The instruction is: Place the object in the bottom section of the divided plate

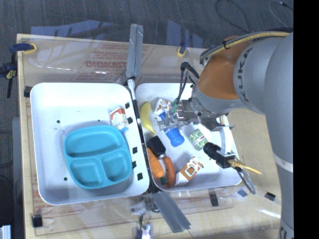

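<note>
Camera view: hand [173, 117] low in right bin [225, 179], over the clutter
I read the blue object [174, 136] just below the hand; whether it is gripped I cannot tell. Divided plate [97, 156] lies well left in the other bin. Wrist hides the contact

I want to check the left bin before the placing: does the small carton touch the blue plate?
Apart. The camera view shows a strip of white bin floor between the carton and the plate rim.
</note>
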You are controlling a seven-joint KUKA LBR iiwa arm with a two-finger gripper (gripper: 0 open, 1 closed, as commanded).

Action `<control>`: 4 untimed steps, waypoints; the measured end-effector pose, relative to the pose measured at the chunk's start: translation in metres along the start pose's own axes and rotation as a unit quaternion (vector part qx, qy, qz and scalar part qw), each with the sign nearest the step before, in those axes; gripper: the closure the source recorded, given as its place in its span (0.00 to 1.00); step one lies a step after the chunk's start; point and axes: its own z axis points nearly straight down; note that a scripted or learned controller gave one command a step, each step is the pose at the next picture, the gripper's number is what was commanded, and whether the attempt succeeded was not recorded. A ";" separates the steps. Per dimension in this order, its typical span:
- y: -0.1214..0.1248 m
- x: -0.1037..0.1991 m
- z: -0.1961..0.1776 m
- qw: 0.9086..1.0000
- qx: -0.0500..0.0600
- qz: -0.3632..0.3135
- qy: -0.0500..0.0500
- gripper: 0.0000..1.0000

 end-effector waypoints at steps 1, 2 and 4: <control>0.021 0.082 -0.042 0.994 0.000 -0.113 0.000 1.00; -0.001 0.166 -0.006 0.956 0.001 -0.295 0.000 1.00; 0.017 0.198 -0.012 0.919 0.000 -0.394 -0.001 1.00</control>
